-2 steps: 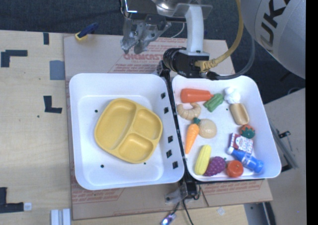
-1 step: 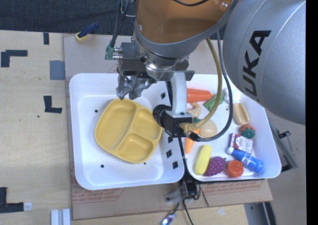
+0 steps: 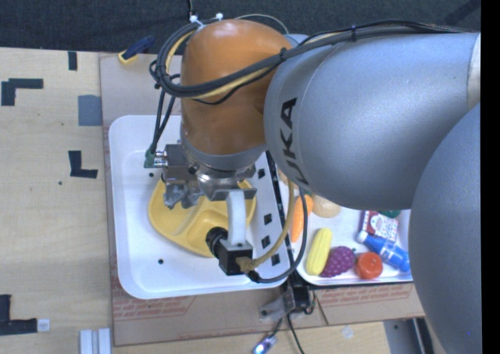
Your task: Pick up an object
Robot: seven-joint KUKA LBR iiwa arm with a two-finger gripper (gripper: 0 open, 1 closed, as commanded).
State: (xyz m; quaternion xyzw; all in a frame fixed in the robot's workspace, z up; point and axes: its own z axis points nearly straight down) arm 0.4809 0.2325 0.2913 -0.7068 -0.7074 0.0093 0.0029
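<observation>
1. Grey arm with orange wrist band is low over the left shallow white bin; its hand sits right on a flat yellow floppy object in that bin. Finger state: cannot tell, wrist housing covers them.
2. Likely target is the yellow object, lying on the left bin floor under the hand. No grasp visible.
3. To do it well, in my judgement: pinch a raised fold or edge, not the flat middle; lift straight and slow, watch for slip.
4. Count, left bin: one yellow object.
5. Count, right white bin: one yellow corn cob, one purple grape bunch, one orange-red round piece, one blue tube, one red-and-white packet. More may be hidden under the arm.
6. Two bins on the pale wooden tabletop.
</observation>
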